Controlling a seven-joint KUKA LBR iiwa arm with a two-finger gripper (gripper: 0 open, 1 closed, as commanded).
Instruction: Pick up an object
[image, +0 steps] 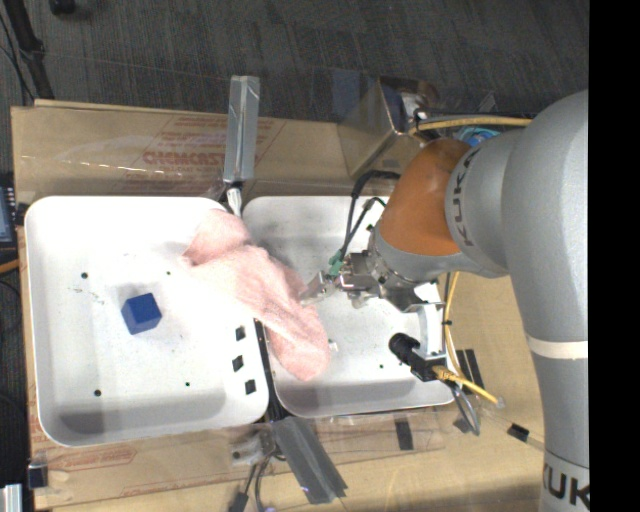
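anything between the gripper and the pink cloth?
Nothing visible. The gripper is low in the right bin, right at the edge of the pink cloth, which drapes over the divider between the two bins. The blue cube sits apart in the left bin, off that path.

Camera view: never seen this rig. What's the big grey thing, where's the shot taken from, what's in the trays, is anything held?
One camera looks down at a slant on a bench. The grey arm with the orange band is a KUKA robot reaching in from the right. Its gripper is low in the right bin, at the edge of a pink cloth draped across the divide between the bins. The left bin holds a small blue cube. I can't tell whether the gripper holds anything.
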